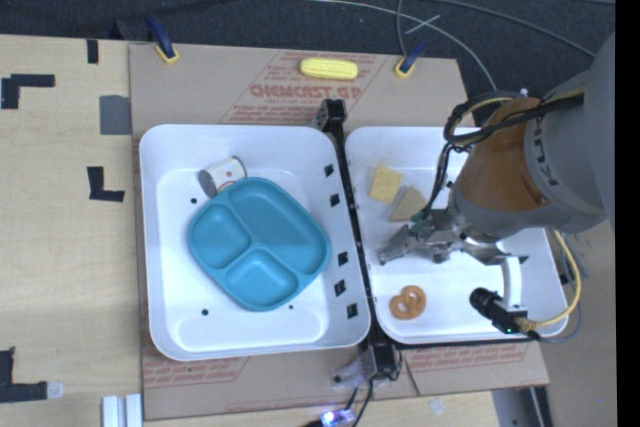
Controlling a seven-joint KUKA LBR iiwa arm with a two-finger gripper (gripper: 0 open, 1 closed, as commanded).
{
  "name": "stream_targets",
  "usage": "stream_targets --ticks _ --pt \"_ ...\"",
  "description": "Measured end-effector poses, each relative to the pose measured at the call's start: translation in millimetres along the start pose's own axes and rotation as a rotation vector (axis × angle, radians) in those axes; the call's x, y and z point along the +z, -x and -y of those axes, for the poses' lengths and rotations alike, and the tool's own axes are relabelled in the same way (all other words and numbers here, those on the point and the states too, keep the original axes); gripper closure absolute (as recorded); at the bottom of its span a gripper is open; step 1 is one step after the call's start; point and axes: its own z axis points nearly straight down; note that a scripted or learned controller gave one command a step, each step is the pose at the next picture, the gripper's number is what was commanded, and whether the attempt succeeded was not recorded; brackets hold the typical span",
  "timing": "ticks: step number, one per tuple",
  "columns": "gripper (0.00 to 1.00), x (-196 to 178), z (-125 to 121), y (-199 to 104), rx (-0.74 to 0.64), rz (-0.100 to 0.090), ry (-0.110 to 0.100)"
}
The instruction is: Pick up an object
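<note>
At the near edge of the right bin [560, 310] lies a small brown pretzel-shaped piece [407, 302], alone on the white floor. Just beyond it, the grey arm [540, 175] with its orange band reaches in from the right, and the gripper [388, 251] hangs low over the bin's left half; its fingers [392, 245] point left toward the divider, and how wide they stand cannot be told from this angle. Nothing is seen between them. Close past the fingers sit a tan wedge [407, 205] and a yellow cheese-like block [385, 183], touching each other. In the left bin [160, 245] a blue divided plate [258, 241] lies flat, with a small white cup [222, 176] on its side just behind it. Farthest, on the cardboard-covered tabletop [200, 85], rests a yellow corn cob [328, 68].
</note>
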Motion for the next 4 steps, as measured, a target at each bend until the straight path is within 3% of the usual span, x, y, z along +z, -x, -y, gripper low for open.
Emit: stream_targets --ticks 1,3,4 --pt "1.0 -13.4 -1.3 -1.0 -0.002 -0.001 0.004" --pt "1.0 -99.3 -3.2 0.9 -0.001 0.001 0.011" --pt "1.0 -162.0 -0.2 -0.7 -0.002 0.002 0.014"
